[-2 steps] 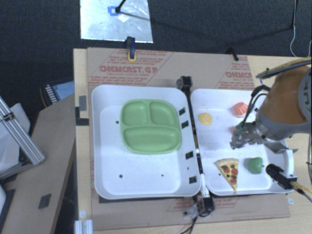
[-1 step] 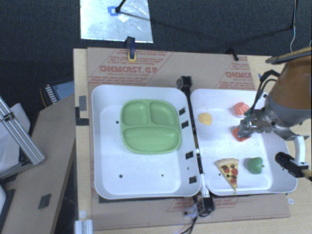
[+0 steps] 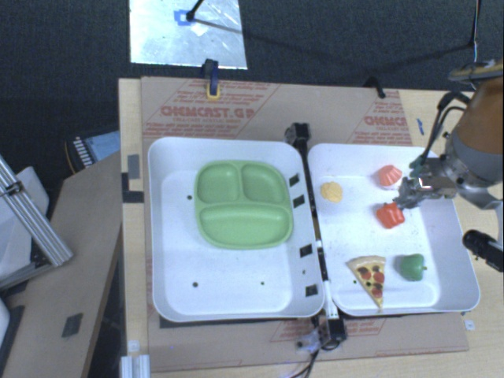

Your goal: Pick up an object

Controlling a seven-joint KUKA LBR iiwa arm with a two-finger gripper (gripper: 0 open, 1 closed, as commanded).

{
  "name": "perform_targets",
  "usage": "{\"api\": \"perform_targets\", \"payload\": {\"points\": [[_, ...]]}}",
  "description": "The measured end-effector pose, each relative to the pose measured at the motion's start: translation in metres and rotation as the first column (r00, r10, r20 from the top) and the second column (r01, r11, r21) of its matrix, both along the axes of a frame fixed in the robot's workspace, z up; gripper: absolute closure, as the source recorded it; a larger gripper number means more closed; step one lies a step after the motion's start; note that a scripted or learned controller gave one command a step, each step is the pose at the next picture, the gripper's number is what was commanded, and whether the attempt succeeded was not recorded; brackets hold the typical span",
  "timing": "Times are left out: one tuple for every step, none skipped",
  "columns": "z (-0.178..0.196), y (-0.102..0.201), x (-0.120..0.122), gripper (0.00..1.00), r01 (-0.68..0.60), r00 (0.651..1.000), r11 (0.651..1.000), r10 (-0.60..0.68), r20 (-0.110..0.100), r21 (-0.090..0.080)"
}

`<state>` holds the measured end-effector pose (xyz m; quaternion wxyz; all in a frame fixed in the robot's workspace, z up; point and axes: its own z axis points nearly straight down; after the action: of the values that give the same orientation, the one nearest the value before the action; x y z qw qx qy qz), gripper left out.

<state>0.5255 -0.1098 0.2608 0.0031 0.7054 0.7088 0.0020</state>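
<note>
Hovering at the right bin's far side, the gripper is blurring against the arm, its opening impossible to tell.
A red piece is lying just below its tip, touching or not unclear; the arm is reaching in from the bin's right edge, partly cut off.

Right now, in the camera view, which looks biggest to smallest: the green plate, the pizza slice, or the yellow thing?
1. green plate, by far the largest
2. pizza slice
3. yellow thing, the smallest
</note>
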Motion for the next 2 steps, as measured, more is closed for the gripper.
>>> {"api": "perform_targets", "payload": {"points": [[0.002,0.055,0.023,1.00,-0.002,1.000,1.000,0.002,-0.003,0.002],[0.007,0.102,0.044,1.00,-0.002,1.000,1.000,0.002,-0.004,0.002]]}}
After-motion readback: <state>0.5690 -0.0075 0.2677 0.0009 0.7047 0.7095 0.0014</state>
